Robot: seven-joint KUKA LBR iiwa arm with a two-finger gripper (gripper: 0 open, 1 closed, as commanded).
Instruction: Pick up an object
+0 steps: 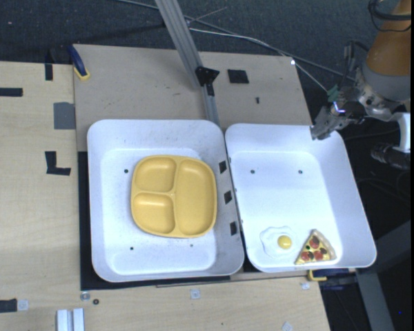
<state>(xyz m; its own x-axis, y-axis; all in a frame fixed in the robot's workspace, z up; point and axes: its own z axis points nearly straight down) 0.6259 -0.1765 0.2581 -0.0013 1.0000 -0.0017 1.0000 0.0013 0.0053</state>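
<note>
A yellow divided plate (pixel 173 196) lies in the middle of the left bin (pixel 103 185). In the right bin (pixel 297 164), at its near right corner, a toy fried egg (pixel 279 241) sits next to a toy pizza slice (pixel 315 248). My gripper (pixel 323 128) hangs at the far right corner of the right bin, above its rim and well away from the egg and the pizza slice. Nothing shows between its fingers.
A slanted metal pole (pixel 186 43) crosses the bench behind the bins. Cables (pixel 262 43) run over the bench top toward the arm. A small blue and yellow thing (pixel 78 63) lies at the bench's far left corner.
</note>
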